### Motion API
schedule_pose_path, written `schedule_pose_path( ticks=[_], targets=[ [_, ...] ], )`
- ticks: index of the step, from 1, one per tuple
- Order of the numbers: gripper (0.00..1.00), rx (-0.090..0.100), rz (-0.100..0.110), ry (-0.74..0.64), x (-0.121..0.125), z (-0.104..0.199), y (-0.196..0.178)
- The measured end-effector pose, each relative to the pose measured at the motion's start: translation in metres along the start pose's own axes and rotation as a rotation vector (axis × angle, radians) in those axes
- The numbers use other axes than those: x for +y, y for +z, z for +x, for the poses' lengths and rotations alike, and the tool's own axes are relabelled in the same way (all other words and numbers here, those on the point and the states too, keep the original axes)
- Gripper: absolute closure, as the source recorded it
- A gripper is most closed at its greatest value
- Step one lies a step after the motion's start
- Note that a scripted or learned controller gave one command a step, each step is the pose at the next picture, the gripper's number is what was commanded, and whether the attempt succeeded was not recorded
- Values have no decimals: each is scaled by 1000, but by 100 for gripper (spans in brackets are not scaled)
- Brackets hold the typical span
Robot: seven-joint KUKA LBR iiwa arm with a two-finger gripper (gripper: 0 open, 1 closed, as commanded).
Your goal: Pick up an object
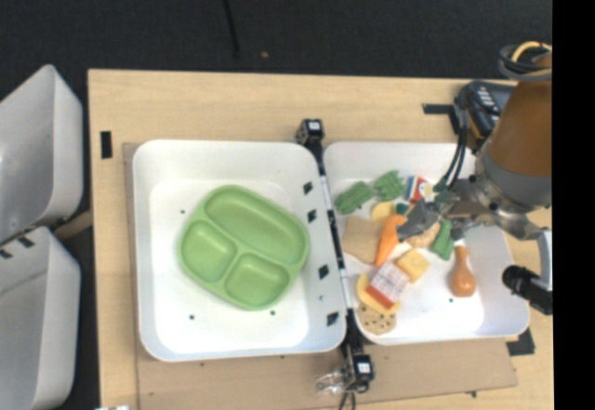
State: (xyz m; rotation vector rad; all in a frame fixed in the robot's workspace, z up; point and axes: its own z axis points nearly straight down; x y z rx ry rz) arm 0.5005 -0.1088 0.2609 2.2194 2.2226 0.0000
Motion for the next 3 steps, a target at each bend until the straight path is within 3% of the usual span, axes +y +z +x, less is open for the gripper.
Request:
schedule_pose_path(
  ticks=[1,2,3],
  targets=[
    [0,1,2,-5,45,54,64],
    [0,3,4,-7,-1,132,61],
    [100,0,0,8,2,126,51]
  ],
)
